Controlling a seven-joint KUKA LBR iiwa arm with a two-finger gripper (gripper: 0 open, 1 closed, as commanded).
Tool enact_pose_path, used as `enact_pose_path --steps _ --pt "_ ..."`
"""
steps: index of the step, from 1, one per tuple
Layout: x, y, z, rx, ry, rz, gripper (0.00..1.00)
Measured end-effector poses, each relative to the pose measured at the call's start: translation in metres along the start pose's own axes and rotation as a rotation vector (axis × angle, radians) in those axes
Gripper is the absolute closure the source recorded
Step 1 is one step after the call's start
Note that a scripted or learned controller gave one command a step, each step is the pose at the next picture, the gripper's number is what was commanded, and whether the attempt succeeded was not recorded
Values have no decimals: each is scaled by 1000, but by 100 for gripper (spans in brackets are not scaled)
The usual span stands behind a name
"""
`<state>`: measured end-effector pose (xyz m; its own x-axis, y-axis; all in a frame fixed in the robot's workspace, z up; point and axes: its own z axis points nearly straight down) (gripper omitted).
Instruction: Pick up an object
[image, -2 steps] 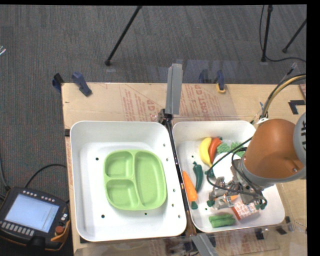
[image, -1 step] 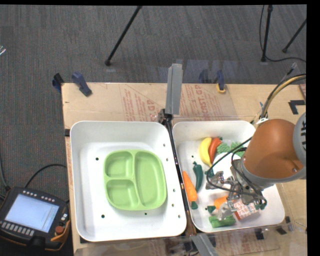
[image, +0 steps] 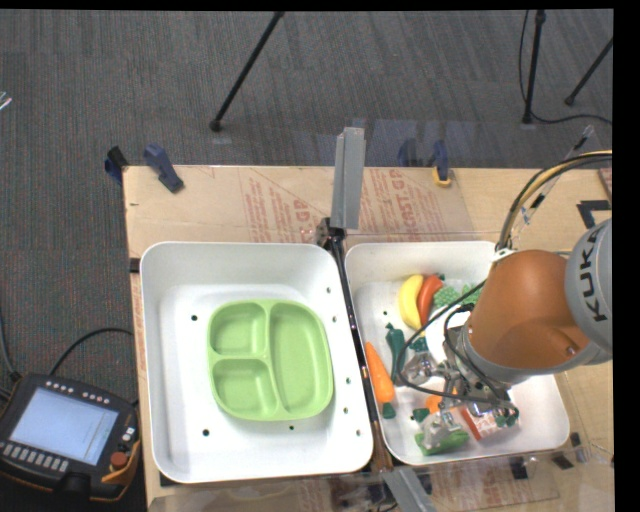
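The gripper (image: 447, 388) is positioned low inside the right bin (image: 545, 430), directly below the orange wrist band (image: 525, 312), which hides most of the mechanism; whether it is spread, closed or gripping something cannot be determined. This posture is consistent with a pick attempt on the loose items gathered in that bin, which appears to serve as the supply of candidate objects. A clear packet with green and red contents (image: 462, 428) lies immediately beneath and just in front of the tool. A carrot (image: 378, 370) lies just beyond it, toward the centre divider. A yellow banana-like piece (image: 410, 300) and a red-orange piece (image: 429, 292) rest touching each other, farther off toward the bin's back wall. The green divided plate (image: 270, 360) sits in the left bin (image: 165, 290), well apart from the tool, probably as a set-down target. Legible writing: "KU" on the grey arm link (image: 600, 285); the red printing on the cardboard bench surface (image: 290, 205) is too small to read.
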<state>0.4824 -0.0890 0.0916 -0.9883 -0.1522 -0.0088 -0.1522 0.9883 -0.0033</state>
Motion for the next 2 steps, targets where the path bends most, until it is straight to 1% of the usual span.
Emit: enact_pose_path --steps 1,2 --pt "-8 6 1 -2 5 98 0" --pt "-10 8 -11 -3 4 91 100"
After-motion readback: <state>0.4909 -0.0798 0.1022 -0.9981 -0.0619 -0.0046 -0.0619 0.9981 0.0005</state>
